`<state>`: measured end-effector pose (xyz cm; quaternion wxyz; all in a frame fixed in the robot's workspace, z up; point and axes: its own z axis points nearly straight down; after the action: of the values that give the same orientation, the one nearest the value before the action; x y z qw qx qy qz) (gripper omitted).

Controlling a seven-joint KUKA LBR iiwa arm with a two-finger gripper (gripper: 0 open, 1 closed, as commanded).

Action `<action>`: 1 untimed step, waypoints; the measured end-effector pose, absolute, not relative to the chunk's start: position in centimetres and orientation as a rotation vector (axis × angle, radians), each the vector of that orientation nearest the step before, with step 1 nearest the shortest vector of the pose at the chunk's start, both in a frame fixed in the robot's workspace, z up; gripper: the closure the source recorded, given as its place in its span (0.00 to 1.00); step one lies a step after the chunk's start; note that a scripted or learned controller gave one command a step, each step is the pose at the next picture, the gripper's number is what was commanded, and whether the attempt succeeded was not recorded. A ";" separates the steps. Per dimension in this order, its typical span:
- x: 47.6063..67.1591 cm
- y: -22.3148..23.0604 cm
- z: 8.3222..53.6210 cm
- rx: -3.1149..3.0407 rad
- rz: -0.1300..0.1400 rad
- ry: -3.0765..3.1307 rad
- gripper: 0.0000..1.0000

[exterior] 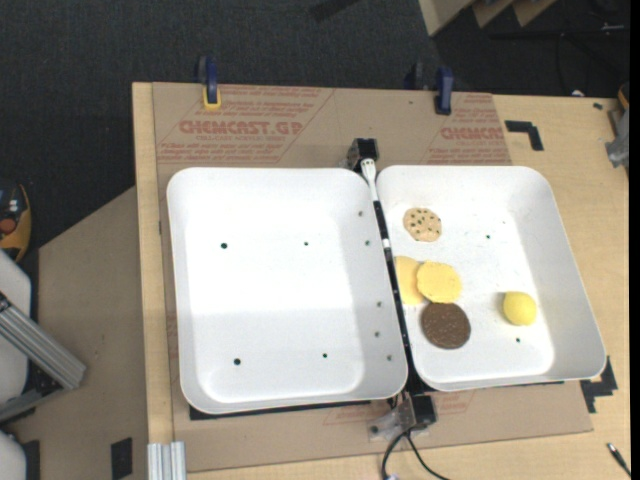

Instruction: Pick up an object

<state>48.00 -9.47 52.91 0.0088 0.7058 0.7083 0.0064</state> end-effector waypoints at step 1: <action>47.9 -8.0 40.1 2.228 -0.012 2.228 1.00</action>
<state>47.86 -7.98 40.11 -0.0048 0.7071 0.7071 -0.0037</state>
